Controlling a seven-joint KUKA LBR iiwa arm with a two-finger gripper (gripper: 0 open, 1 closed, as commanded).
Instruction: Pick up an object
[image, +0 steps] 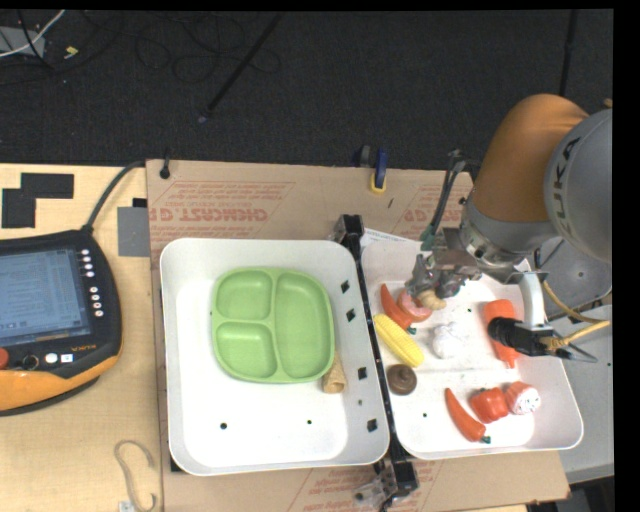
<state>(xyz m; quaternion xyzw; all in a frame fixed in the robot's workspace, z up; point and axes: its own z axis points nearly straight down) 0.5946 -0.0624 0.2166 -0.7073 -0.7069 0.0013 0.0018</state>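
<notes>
Already lowered: gripper (432, 290) down in right bin (570, 425), near its far left corner, over pink object (415, 305). Grip unclear; lift remaining.

One fixed camera looks down aslant on both bins (200, 440).

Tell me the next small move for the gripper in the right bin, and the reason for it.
Probably a short straight lift. The gripper sits low over a pink rounded object at the right bin's left side, with an orange pepper and a yellow corn cob close beside it. Rising straight would show whether anything is caught, without nudging those neighbours.
</notes>
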